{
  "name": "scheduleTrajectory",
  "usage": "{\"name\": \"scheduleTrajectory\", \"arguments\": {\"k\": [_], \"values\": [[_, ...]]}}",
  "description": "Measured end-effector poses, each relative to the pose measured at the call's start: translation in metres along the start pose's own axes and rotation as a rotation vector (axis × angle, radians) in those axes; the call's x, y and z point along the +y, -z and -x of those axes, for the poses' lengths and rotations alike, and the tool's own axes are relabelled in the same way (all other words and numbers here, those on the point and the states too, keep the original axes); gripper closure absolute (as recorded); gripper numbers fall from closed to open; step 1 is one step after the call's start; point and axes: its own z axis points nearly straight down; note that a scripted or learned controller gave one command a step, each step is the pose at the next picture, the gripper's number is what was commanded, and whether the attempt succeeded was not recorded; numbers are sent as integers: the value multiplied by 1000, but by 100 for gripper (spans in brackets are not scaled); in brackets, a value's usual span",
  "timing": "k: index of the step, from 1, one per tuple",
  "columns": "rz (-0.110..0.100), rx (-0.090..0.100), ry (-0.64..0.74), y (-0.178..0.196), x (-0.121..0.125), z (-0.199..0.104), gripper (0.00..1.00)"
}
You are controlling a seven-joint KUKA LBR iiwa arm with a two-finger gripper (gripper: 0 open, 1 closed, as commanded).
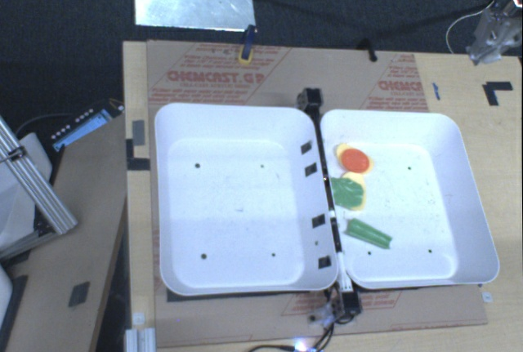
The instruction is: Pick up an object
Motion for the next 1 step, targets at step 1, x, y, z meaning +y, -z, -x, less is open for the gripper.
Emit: {"name": "scheduleTrajectory", "arguments": {"k": [1], "values": [[5, -5, -2, -1, 75, 68, 100]]}}
